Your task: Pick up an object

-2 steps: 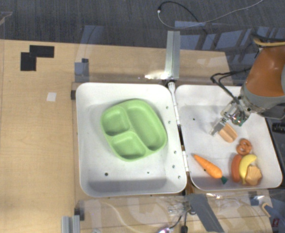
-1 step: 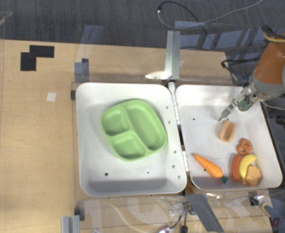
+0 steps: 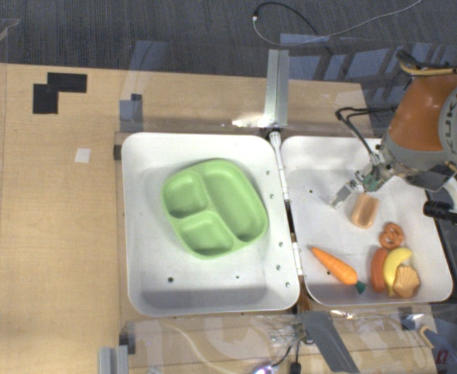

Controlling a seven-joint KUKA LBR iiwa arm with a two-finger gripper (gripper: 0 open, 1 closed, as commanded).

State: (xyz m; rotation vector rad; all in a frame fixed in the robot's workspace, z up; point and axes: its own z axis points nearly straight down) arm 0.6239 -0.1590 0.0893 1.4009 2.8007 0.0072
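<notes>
- Green plastic divided plate [image 3: 212, 207], three compartments, lies near the middle of the left shallow white bin [image 3: 146, 287].
- Right shallow white bin [image 3: 314, 170] holds the food items; all sit in its right and lower part.
- Grey arm with orange band [image 3: 419, 119] reaches in from the right, over the right bin's upper right corner.
- Two-finger gripper [image 3: 355, 191] is spread open, nothing between its fingers; one light metal finger [image 3: 342, 195] points down-left toward the bin floor.
- Tan bread-like block [image 3: 363, 209] lies just beside the gripper, at its lower right; contact cannot be told.
- Small brown pretzel [image 3: 391, 233] lies below the tan block, apart from it.
- Orange carrot with green stub [image 3: 335, 266] lies slantwise near the bin's lower edge.
- Red-orange sausage [image 3: 378, 269], yellow banana [image 3: 396, 262] and tan crusty piece [image 3: 406, 281] cluster touching in the lower right corner.
</notes>
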